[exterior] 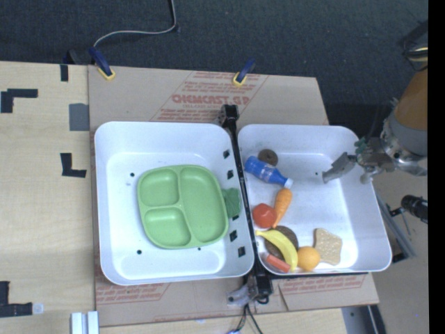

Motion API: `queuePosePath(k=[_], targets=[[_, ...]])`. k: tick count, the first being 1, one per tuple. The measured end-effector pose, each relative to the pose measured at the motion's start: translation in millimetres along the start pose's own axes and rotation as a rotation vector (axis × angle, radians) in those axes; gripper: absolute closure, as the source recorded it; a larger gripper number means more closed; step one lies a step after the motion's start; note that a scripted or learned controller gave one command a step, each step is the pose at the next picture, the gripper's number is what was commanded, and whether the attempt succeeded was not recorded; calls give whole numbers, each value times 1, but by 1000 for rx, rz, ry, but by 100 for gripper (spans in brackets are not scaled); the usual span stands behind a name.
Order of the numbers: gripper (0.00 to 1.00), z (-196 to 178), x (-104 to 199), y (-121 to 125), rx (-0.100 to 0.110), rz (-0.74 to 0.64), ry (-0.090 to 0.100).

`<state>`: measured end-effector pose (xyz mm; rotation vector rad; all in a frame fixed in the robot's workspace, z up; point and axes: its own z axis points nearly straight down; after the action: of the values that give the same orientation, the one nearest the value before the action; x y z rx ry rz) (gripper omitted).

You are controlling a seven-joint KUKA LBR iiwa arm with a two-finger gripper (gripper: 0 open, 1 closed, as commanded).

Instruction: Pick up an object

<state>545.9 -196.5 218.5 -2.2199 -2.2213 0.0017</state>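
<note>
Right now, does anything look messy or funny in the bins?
Mostly tidy. The green tray lies flat in the left bin; the toy food is bunched in the right bin's lower left, with the blue bottle on its side.

Probably a robotics lab, clamped cardboard [208,96], taped bench [35,172], white bins [111,145]

Light wood counter [35,207] with black tape marks [19,99], cardboard sheet [201,96] with red print clamped by two blue-yellow clamps [103,65]. Dark grey carpet floor [292,19] behind, white cable [149,26] trailing across it.
</note>
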Motion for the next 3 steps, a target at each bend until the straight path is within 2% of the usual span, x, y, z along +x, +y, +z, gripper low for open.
queuePosePath(k=[1,2,3], targets=[[0,79,47,3,2,-1,1],[0,133,100,1,-2,0,0],[0,133,102,15,-3,1,-1]])
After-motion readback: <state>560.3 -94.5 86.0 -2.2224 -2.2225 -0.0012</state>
